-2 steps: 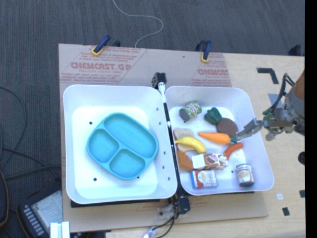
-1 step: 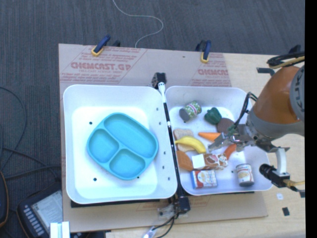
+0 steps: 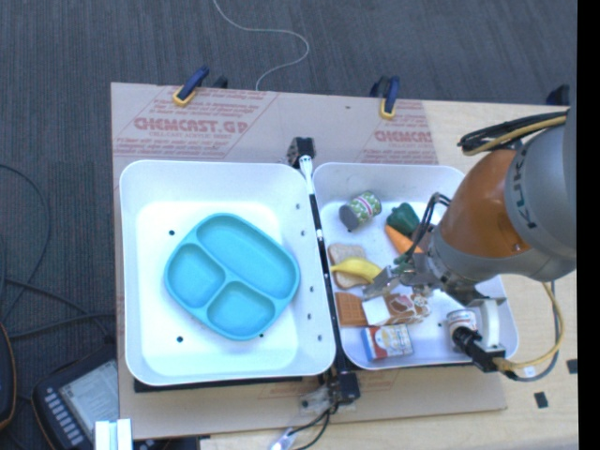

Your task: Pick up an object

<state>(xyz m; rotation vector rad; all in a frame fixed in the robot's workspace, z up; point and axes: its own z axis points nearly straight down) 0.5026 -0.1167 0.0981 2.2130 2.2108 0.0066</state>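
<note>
Orange-banded arm hides much; gripper, state unclear, crowds the banana, perhaps nudging neighbours.

Lt-blue divided plate in white left bin; right bin w/ yellow banana, green-labelled can, orange carrot; arm grey w/ orange band

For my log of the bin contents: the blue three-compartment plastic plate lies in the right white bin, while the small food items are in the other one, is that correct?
Not quite. The camera view shows the blue three-compartment plastic plate lying in the left white bin; the small food items, such as the yellow banana, are in the right white bin.
</note>
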